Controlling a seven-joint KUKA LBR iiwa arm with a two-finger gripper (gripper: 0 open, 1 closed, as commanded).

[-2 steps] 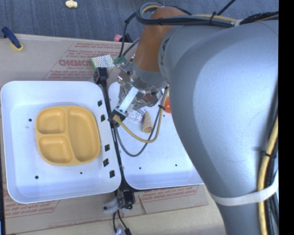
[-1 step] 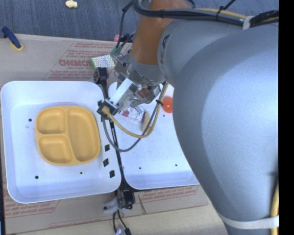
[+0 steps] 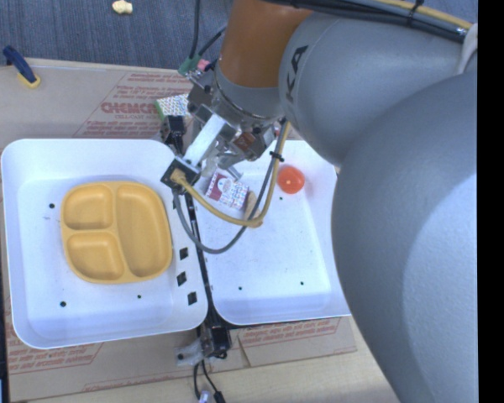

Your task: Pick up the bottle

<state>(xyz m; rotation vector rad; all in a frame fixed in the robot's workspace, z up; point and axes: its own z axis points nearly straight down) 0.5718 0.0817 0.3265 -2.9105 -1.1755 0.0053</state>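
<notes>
Jaws hidden under the gripper (image 3: 221, 159)'s body: cannot tell their state. At its five o'clock lies the bottle (image 3: 228, 193), white with a red-printed label, partly covered. An orange ball (image 3: 291, 180) sits at three o'clock; a yellow divided tray (image 3: 115, 230) at eight.
</notes>
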